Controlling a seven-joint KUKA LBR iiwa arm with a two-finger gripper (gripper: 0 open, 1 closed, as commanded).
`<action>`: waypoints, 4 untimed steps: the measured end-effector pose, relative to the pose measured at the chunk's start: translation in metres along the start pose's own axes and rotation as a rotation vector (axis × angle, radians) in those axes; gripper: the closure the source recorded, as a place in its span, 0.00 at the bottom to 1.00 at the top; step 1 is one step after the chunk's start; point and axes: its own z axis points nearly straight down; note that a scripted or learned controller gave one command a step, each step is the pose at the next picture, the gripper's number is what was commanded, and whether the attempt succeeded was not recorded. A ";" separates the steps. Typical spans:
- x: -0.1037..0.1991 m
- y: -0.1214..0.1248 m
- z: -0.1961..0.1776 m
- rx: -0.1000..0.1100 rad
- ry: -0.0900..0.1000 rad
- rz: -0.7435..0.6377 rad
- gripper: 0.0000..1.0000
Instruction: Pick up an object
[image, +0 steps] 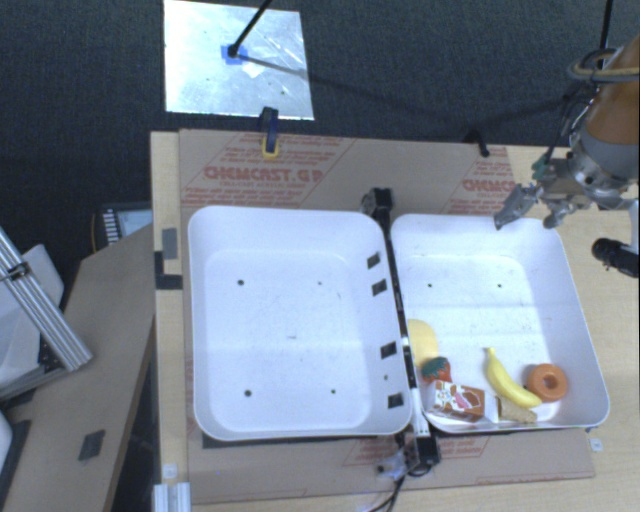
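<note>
Right bin (480, 300), claw (530, 208) over rim

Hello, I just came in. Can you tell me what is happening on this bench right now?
A grey robot arm reaches in from the right, and its gripper hovers over the far edge of the right bin, with nothing between its fingers. Its job is to pick up an object. The objects lie clustered at that bin's near side: a banana, an orange ring, a yellow piece and a small carton. None is picked up yet.
</note>
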 end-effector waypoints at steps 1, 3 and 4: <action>0.079 0.004 0.079 0.006 0.004 -0.008 0.00; 0.102 -0.067 0.122 0.000 0.000 0.002 1.00; 0.142 -0.038 0.027 -0.009 0.001 -0.006 1.00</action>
